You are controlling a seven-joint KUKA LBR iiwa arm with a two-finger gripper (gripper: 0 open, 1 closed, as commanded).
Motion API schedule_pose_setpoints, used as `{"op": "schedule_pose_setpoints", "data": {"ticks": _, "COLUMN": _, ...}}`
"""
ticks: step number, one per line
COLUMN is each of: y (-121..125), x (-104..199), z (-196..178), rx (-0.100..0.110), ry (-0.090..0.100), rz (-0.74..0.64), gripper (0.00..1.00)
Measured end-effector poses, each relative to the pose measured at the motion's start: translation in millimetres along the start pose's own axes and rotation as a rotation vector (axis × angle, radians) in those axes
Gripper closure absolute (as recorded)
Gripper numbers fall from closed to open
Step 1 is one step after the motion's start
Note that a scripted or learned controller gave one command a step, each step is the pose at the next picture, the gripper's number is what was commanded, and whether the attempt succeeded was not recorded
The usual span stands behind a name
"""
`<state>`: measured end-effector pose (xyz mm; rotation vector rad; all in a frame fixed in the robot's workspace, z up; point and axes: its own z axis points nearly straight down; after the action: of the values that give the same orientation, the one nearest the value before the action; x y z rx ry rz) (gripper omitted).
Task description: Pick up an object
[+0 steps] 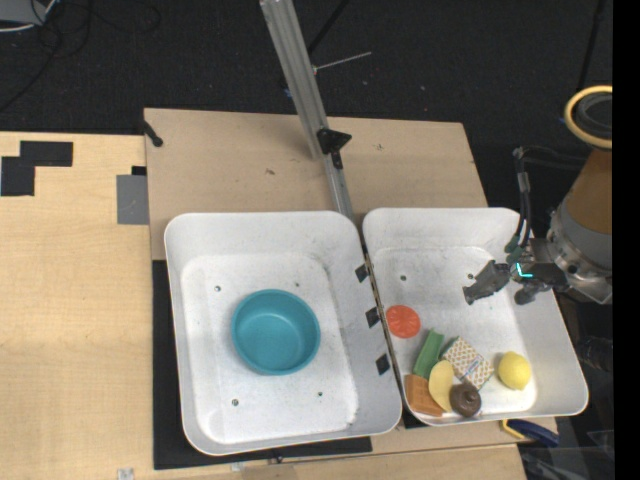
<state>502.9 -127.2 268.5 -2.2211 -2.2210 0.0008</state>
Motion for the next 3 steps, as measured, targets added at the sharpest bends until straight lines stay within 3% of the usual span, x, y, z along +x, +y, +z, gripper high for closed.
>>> {"op": "schedule_pose_setpoints", "data": {"ticks": 1, "y": 0, "x": 0, "z": 0, "rx": 0.0, "ry": 0.0, "rz": 0.0, "gripper": 0.0}}
{"op": "schedule_pose_setpoints", "data": {"ticks": 3, "y": -11, "x": 6, "z": 93, "rx": 0.004, "ry": 0.001, "rz": -0.001, "gripper": 0.0}}
